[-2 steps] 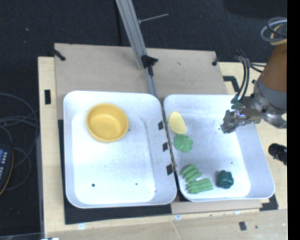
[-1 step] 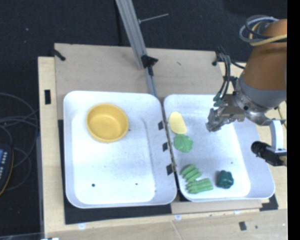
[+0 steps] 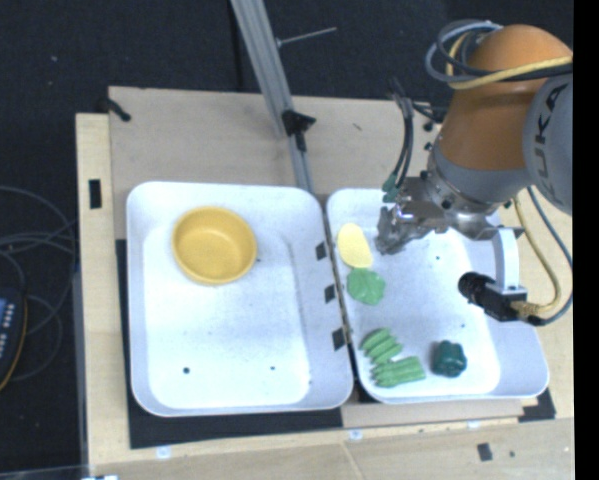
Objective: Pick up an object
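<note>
The pale yellow object lies in the right bin, hard against its left wall toward the far corner, and looks the likeliest pick, since the gripper sits low just to its right. From here I cannot tell how the tool is set, and nothing shows in its grasp. So this reads as the approach, not the lift. Next it needs to centre over the yellow piece and clear the wall. A round green lump sits just nearer; a yellow bowl rests in the left bin.
</note>
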`<state>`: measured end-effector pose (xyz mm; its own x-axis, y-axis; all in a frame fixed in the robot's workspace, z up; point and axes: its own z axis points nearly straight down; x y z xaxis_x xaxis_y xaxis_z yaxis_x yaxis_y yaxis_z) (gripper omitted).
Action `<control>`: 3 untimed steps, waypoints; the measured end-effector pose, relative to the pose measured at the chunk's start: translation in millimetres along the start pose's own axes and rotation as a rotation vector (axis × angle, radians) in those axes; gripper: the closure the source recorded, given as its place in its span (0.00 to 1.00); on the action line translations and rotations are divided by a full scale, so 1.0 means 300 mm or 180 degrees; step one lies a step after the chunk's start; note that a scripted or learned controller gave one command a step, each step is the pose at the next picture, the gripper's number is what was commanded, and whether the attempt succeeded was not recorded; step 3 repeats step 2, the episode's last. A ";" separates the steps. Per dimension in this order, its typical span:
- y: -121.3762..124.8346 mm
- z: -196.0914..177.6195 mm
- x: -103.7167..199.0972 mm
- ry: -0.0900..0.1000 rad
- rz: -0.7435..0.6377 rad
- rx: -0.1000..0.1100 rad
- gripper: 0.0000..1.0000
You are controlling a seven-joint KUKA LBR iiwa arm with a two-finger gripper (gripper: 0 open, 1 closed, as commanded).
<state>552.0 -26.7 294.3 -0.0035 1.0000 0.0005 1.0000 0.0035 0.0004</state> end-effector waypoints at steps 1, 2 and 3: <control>0.006 0.013 0.166 0.0000 0.0000 0.0001 1.00; 0.045 0.090 0.337 -0.0001 0.0002 0.0006 1.00; 0.045 0.090 0.337 -0.0001 0.0002 0.0006 1.00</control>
